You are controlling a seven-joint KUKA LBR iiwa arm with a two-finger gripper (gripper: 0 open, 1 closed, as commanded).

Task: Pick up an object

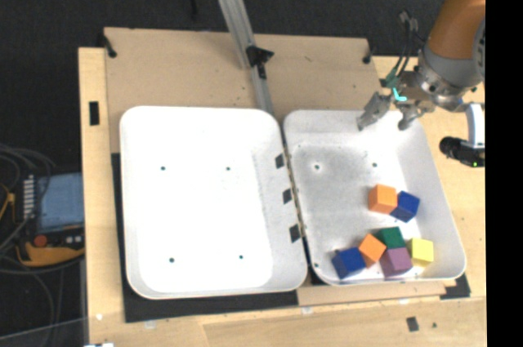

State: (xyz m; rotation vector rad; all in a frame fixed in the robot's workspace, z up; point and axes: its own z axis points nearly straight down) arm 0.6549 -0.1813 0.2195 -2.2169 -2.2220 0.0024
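At the upper right of the frame the metal two-finger gripper [386,116] hangs over the top edge of the shallow white right-hand bin [327,137], its two grey fingers [369,113] spread apart with nothing between them. Above it rises the grey arm with its orange band [454,15]. The small blocks lie well apart from the gripper, lower in the same bin: an orange cube [382,198] touches a dark blue cube [405,206] near the bin's right side, and below them, along the bottom edge, sit a blue cube [348,262], a second orange cube [372,247], a green cube [392,237], a purple cube [395,261] and a yellow cube [422,251], clustered close together. The shallow white left-hand bin [204,198] lies just beside the right one, on the wooden bench [188,60].
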